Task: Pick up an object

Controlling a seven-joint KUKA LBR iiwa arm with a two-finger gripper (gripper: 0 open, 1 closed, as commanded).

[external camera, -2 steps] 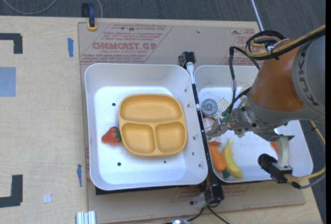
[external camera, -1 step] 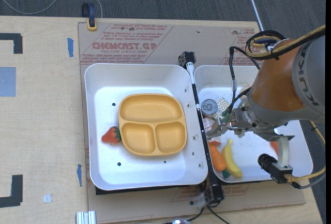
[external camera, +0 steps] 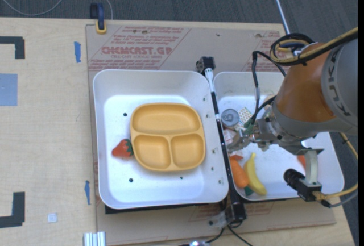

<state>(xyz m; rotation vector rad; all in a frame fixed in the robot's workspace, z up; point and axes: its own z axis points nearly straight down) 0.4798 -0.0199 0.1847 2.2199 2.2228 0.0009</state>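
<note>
- Left bin [external camera: 108, 125]: yellow divided plate [external camera: 168, 137] in the middle, toy strawberry [external camera: 121, 149] touching its left edge.
- Right bin [external camera: 335, 179], near-left corner: toy carrot [external camera: 239, 172] and toy banana [external camera: 254, 175] side by side; both likely light, rigid, slick plastic. Best grabbed mid-length across the narrow width.
- Gripper [external camera: 253, 136] low, just far of them; jaw state: cannot tell.

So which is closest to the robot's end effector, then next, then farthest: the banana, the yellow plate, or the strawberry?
From the end effector:
1. Banana, just below it in the right bin.
2. Yellow plate, middle of the left bin.
3. Strawberry, at the plate's far left edge.
</note>
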